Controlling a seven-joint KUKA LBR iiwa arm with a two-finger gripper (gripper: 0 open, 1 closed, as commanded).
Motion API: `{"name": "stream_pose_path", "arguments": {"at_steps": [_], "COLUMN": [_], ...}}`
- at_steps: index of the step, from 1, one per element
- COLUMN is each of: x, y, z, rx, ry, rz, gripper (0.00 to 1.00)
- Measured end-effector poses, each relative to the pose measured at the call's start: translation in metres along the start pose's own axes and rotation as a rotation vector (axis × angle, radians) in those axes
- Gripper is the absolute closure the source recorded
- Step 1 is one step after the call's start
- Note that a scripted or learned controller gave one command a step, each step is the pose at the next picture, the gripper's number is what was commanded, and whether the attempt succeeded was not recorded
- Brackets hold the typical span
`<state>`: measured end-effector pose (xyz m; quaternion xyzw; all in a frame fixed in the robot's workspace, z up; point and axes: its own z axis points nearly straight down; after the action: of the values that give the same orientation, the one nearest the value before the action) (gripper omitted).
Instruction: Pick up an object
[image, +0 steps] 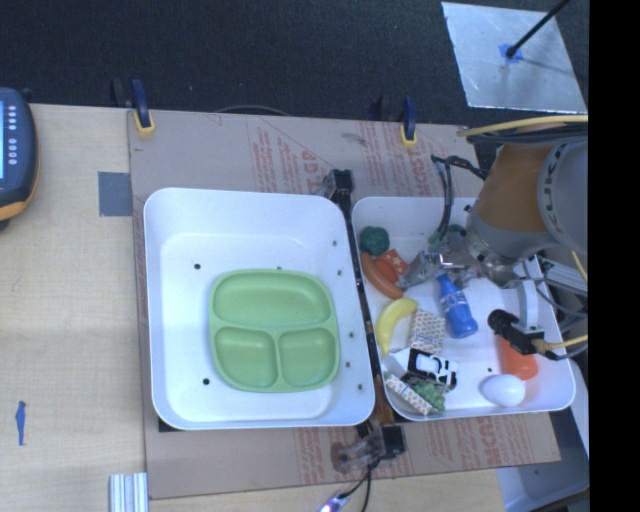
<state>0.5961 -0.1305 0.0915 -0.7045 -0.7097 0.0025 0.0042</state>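
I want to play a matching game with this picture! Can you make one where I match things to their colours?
Things:
1. divided plate
2. bottle
3. banana
4. egg

Colours:
A. white
B. yellow
C. light green
D. blue

Right pairs: 1-C, 2-D, 3-B, 4-A. The plate lies in the left bin; the other three lie in the right bin.
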Motion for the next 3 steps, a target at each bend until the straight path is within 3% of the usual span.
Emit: {"name": "stream_pose_path", "arguments": {"at_steps": [1,2,3], "x": [-0.05,-0.045,-0.028], "y": [0.008,0.061,0.0], "z": [-0.037,-0.012,0.001], "rx": [-0.01,-0.01,0.0], "ry": [-0.006,-0.003,-0.001], "rz": [0.007,0.002,0.004], "gripper": [0.0,0.0,0.0]}}
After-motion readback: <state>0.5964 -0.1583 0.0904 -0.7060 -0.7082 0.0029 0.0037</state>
